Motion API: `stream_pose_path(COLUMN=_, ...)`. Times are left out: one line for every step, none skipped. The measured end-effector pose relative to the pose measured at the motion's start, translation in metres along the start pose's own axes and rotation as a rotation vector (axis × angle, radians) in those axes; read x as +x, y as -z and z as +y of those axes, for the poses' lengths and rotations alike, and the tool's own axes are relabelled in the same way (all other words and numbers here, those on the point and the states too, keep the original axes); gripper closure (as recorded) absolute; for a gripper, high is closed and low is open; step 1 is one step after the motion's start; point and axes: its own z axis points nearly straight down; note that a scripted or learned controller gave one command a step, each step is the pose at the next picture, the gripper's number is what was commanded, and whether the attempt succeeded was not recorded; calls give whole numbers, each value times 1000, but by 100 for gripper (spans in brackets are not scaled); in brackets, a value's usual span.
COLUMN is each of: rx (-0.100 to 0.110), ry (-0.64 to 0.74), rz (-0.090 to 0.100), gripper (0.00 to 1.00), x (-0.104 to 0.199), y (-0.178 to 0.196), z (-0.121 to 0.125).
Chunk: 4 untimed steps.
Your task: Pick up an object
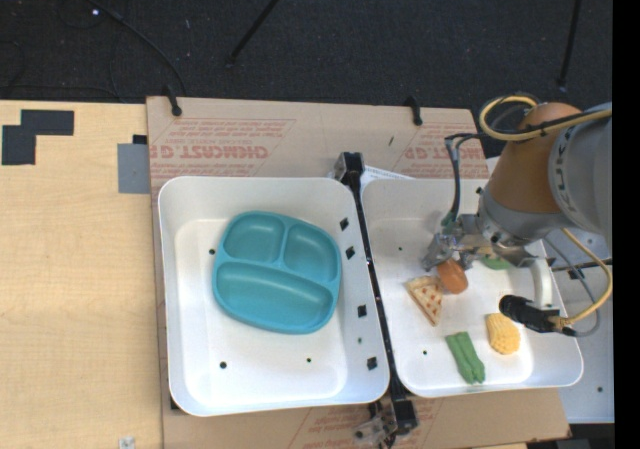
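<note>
Gripper (447, 255): low in the right bin (560, 377); whether open or closed cannot be told.
Orange object (453, 278): just below the gripper, touching it.
Waffle wedge (427, 299): beside that object.

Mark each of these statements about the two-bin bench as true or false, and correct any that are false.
1. The teal divided plate lies in the left bin. True.
2. The green item lies in the left bin. False: it lies in the right bin, near its front edge.
3. The gripper is over the right bin, close to the orange round item. True.
4. The yellow item rests on the teal divided plate. False: it lies in the right bin, to the right of the green item.
5. The waffle-patterned wedge lies in the right bin, beside the orange round item. True.
</note>
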Motion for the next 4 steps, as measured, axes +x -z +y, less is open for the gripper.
stream_pose_path(rx=-6, ry=3, rz=-1, gripper=100, x=0, y=64, z=1)
stream_pose_path(rx=-6, ry=4, rz=-2, gripper=100, x=0, y=127, z=-1)
stream_pose_path(rx=-8, ry=4, rz=-2, gripper=100, x=-4, y=190, z=-3)
stream_pose_path(rx=-2, ry=6, rz=-1, gripper=100, x=-4, y=191, z=-3)
